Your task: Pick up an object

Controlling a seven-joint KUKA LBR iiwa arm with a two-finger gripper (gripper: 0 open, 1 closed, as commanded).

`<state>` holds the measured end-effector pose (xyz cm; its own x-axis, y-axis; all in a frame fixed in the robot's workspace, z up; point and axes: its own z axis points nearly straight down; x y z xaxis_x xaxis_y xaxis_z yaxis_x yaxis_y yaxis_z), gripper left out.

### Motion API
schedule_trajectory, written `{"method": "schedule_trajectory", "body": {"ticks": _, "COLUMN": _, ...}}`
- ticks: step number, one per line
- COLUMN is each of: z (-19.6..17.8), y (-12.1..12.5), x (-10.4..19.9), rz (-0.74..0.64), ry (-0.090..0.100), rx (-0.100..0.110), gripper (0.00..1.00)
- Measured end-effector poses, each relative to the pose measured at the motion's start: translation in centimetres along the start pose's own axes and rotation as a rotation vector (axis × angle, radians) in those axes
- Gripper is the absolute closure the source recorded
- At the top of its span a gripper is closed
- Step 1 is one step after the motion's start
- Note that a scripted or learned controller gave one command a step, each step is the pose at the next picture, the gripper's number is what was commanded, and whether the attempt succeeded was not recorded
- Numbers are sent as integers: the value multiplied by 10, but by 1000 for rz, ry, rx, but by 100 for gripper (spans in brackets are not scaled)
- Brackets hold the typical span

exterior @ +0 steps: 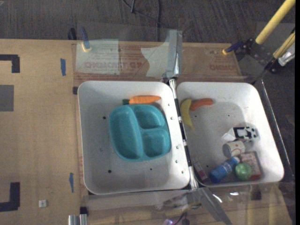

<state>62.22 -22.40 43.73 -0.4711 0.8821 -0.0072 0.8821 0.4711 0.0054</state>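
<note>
We view the wooden surface (37, 125) from above, bearing the left bin (93, 172) and the right bin (262, 102) side by side. The left bin holds a teal divided tray (139, 132), with a carrot (144, 99) lying just beside its far edge. In the right bin, a banana (187, 112) and an orange sausage-shaped piece (201, 103) lie touching near the far corner, well apart from a crowded near corner: a blue bottle (224, 170), a pink box (253, 162), a pale cup (233, 148), a black-and-white toy (246, 133) and a green ball (243, 170). Any of these may serve as the object to pick; none is lifted yet. We cannot tell the state of the claw. We judge the risks as follows: in the cluster, a descent may strike a neighbour or catch two items; the ball and bottle may roll away; the carrot lies too close to the tray and wall.
</note>
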Motion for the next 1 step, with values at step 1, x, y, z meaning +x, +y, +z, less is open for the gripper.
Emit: {"method": "schedule_trajectory", "body": {"ticks": 1, "z": 0, "y": -17, "x": 11, "rz": 11, "ry": 4, "rx": 2, "gripper": 0}}
